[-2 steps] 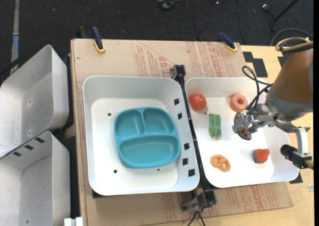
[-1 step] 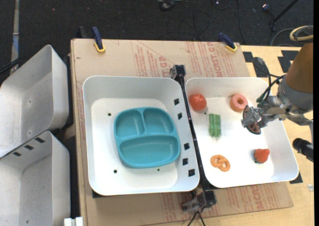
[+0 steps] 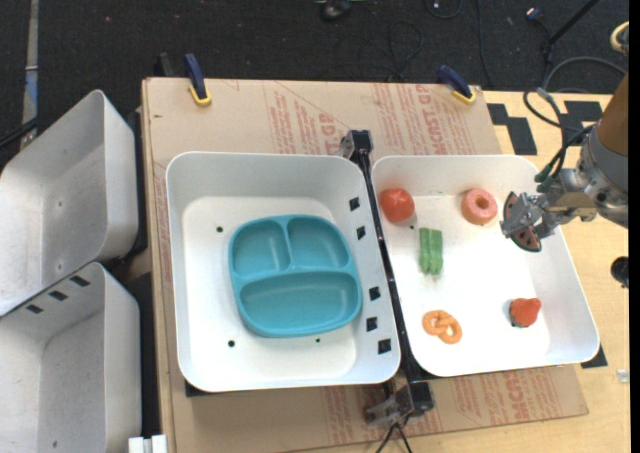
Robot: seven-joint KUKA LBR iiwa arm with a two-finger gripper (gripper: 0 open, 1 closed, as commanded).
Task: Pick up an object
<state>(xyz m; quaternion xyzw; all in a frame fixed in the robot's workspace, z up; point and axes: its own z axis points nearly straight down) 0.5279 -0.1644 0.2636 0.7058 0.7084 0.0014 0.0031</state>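
Camera view: the pincer (image 3: 524, 222) hovers over the right bin (image 3: 575, 271), at its right rim; whether it is open or closed cannot be told. The pink ring (image 3: 480, 205), the nearest candidate, lies just left of the pincer; the red piece (image 3: 524, 312) lies below it, nearer the camera.

Left bin (image 3: 190, 271): divided tray (image 3: 295, 274) at centre. Right bin (image 3: 575, 316): tomato (image 3: 398, 204) and doughnut (image 3: 480, 205) along far edge; pretzel (image 3: 442, 326) and strawberry (image 3: 525, 312) near front edge; pickle (image 3: 430, 250) between.

Unreadable red print on cardboard (image 3: 300, 106)
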